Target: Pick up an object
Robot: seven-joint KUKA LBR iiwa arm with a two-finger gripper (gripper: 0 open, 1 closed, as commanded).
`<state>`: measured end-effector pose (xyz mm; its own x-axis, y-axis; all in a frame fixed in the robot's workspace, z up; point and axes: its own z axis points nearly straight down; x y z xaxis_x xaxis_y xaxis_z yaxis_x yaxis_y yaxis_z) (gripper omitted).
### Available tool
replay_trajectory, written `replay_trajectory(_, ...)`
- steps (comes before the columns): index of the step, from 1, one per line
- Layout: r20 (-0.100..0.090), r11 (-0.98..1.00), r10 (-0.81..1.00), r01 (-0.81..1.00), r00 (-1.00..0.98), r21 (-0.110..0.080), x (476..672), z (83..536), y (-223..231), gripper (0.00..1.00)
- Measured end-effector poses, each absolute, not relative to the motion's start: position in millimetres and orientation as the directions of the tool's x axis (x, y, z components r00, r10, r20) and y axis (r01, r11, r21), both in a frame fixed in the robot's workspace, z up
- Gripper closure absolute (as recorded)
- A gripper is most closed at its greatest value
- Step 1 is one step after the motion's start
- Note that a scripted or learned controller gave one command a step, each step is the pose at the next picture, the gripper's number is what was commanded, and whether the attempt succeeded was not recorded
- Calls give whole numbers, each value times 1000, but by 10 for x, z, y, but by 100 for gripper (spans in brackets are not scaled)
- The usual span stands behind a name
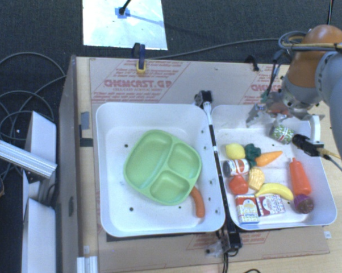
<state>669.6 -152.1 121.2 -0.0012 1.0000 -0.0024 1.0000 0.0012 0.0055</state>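
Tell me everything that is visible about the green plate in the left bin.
The green plate is pale green, looks like smooth plastic, and has rounded corners. Raised ridges split it into three compartments, and nothing lies in any of them. It lies flat, turned at an angle to the walls of the left bin, around the bin's middle. A small sausage lies at its lower right corner, touching or nearly touching the rim; I cannot tell which.

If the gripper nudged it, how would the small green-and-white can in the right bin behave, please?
The can lies on its side on the bin floor, so it would probably roll. Its round, smooth-looking wall may slip between fingers. It looks like a toy, so likely light.
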Motion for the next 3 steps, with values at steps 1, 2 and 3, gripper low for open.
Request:
replay_trajectory(1, -2, 1, 1000, 1000, -1, 3, 6454, 1330, -2077, 0)
replay_trajectory(2, 0, 1, 1000, 1000, -1, 0, 6316, 842, -2062, 0)
replay_trajectory(3, -3, 3, 1000, 1000, -3, 9, 6343, 976, -2067, 100)
